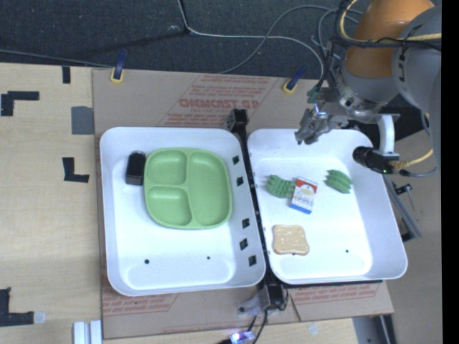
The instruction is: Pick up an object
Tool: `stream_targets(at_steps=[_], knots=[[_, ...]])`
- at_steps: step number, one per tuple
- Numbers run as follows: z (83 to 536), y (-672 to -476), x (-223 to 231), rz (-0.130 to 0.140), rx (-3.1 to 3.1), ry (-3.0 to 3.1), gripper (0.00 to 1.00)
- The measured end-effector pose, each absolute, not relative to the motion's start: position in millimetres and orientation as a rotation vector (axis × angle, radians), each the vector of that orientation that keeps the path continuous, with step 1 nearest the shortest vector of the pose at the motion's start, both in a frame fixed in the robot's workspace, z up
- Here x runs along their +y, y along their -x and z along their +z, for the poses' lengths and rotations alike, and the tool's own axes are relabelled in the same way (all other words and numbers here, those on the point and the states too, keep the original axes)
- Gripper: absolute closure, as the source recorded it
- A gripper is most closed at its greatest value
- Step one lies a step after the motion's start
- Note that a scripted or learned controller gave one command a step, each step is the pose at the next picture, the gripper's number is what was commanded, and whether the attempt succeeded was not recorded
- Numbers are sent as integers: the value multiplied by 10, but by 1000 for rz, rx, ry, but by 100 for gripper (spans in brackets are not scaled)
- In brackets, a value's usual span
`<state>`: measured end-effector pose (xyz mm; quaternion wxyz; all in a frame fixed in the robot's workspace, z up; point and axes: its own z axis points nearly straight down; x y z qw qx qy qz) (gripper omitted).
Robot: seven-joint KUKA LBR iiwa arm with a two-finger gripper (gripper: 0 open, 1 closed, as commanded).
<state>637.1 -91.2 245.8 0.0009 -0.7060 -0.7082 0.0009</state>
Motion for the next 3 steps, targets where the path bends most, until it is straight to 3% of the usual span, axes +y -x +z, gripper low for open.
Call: stream_targets(at_steps=[3], knots=[[2307,-5535,692,3,-2226,2211,100]])
